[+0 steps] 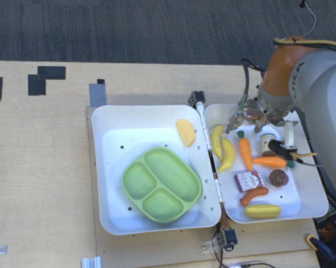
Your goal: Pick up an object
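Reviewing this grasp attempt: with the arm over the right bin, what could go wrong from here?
1. The toys lie crowded: the upright carrot sits close beside the banana, so closing fingers may catch both or push one aside.
2. The gripper hangs near the bin's far rim, leaving little room to descend.
3. The second carrot lies beside black cables, which might snag.

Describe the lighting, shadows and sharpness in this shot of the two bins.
Camera view: soft, even overhead light with no harsh glare; the white left bin shows a bluish tint on its floor and a faint shadow round the green three-compartment plate. The image is slightly soft overall; the grey arm with the orange band looms large and blurry at right, hiding its gripper's fingers.
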`<action>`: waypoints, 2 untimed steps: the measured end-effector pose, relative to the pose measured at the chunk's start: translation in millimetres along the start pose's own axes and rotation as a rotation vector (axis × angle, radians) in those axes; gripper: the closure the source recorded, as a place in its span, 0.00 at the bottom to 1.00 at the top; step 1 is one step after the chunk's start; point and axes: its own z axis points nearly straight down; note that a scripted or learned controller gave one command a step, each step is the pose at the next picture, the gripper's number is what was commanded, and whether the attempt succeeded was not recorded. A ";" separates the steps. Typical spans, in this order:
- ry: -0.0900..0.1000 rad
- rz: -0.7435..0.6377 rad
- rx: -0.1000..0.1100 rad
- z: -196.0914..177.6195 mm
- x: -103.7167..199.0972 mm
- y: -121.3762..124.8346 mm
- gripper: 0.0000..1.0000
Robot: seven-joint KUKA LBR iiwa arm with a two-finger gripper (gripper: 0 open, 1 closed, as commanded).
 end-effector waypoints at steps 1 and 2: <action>-0.002 -0.004 -0.005 -12.4 -0.3 1.7 1.00; -0.002 -0.004 -0.005 -12.3 -0.3 1.6 0.00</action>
